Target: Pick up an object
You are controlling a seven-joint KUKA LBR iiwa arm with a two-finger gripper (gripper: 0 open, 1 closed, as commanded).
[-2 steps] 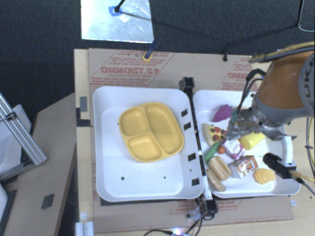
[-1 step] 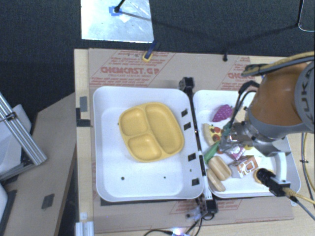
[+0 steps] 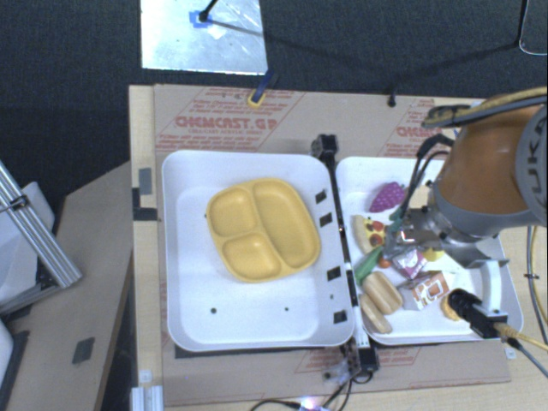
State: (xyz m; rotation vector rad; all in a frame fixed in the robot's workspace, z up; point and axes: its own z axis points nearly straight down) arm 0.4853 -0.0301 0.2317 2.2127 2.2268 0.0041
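Fixed overhead camera, slanted down

Bench (image 3: pixel 214 114) under two white bins (image 3: pixel 193 315), side by side.

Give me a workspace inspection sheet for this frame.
Surface: bench bearing left bin and right bin, side by side.
Job's things: purple grapes, hot dog bun, small carton, green vegetable, all in right bin.
Clutter: yellow divided tray in left bin.
Grippers: gripper low over the right bin's toys; grasp not visible.
Cables: black cable along arm; wires at bench front.
Surroundings: foil sheet on dark floor.
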